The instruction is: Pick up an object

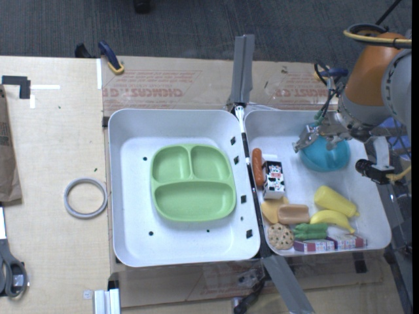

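The right bin [294,142] holds several toy foods. A teal rounded object [327,158] sits at its far side, and my gripper [319,139] hangs right over its top edge, touching or nearly touching it. Nearer the divider lie a red sausage [258,165] and a cow-patterned carton [274,179]. Toward the front are a yellow pepper [335,199], a banana [331,218], a bun [292,213], a cookie [280,236], a green pod [311,230] and a pink box [327,243].
The left bin [131,201] holds a green divided plate [193,182]. On the bench to the left lie a grey tape ring [86,197] and scissors [12,277]. A blue clamp [111,56] sits at the back. The arm's orange band [366,70] rises over the right bin's far corner.
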Motion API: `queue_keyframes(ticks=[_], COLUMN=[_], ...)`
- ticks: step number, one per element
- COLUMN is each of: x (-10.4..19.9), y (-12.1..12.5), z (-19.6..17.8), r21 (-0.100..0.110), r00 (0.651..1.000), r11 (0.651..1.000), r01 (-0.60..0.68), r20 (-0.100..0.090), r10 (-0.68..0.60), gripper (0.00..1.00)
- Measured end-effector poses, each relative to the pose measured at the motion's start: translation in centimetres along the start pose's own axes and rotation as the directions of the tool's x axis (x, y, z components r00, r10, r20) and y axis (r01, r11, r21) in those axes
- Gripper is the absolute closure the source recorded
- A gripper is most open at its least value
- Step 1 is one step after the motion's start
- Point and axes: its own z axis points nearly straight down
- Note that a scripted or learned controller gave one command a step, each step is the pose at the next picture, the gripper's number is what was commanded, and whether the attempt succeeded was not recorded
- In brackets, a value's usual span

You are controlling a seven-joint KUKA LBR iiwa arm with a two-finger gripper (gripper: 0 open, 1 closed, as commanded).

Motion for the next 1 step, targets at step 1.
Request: queue_keyframes(ticks=[1], x=[0.11], y=[2.30], z=[-0.83], r21=[-0.003], r00=[0.994], r11=[0.994], r01=[0.110], r20=[0.002], r10=[-0.110], gripper=[0.00])
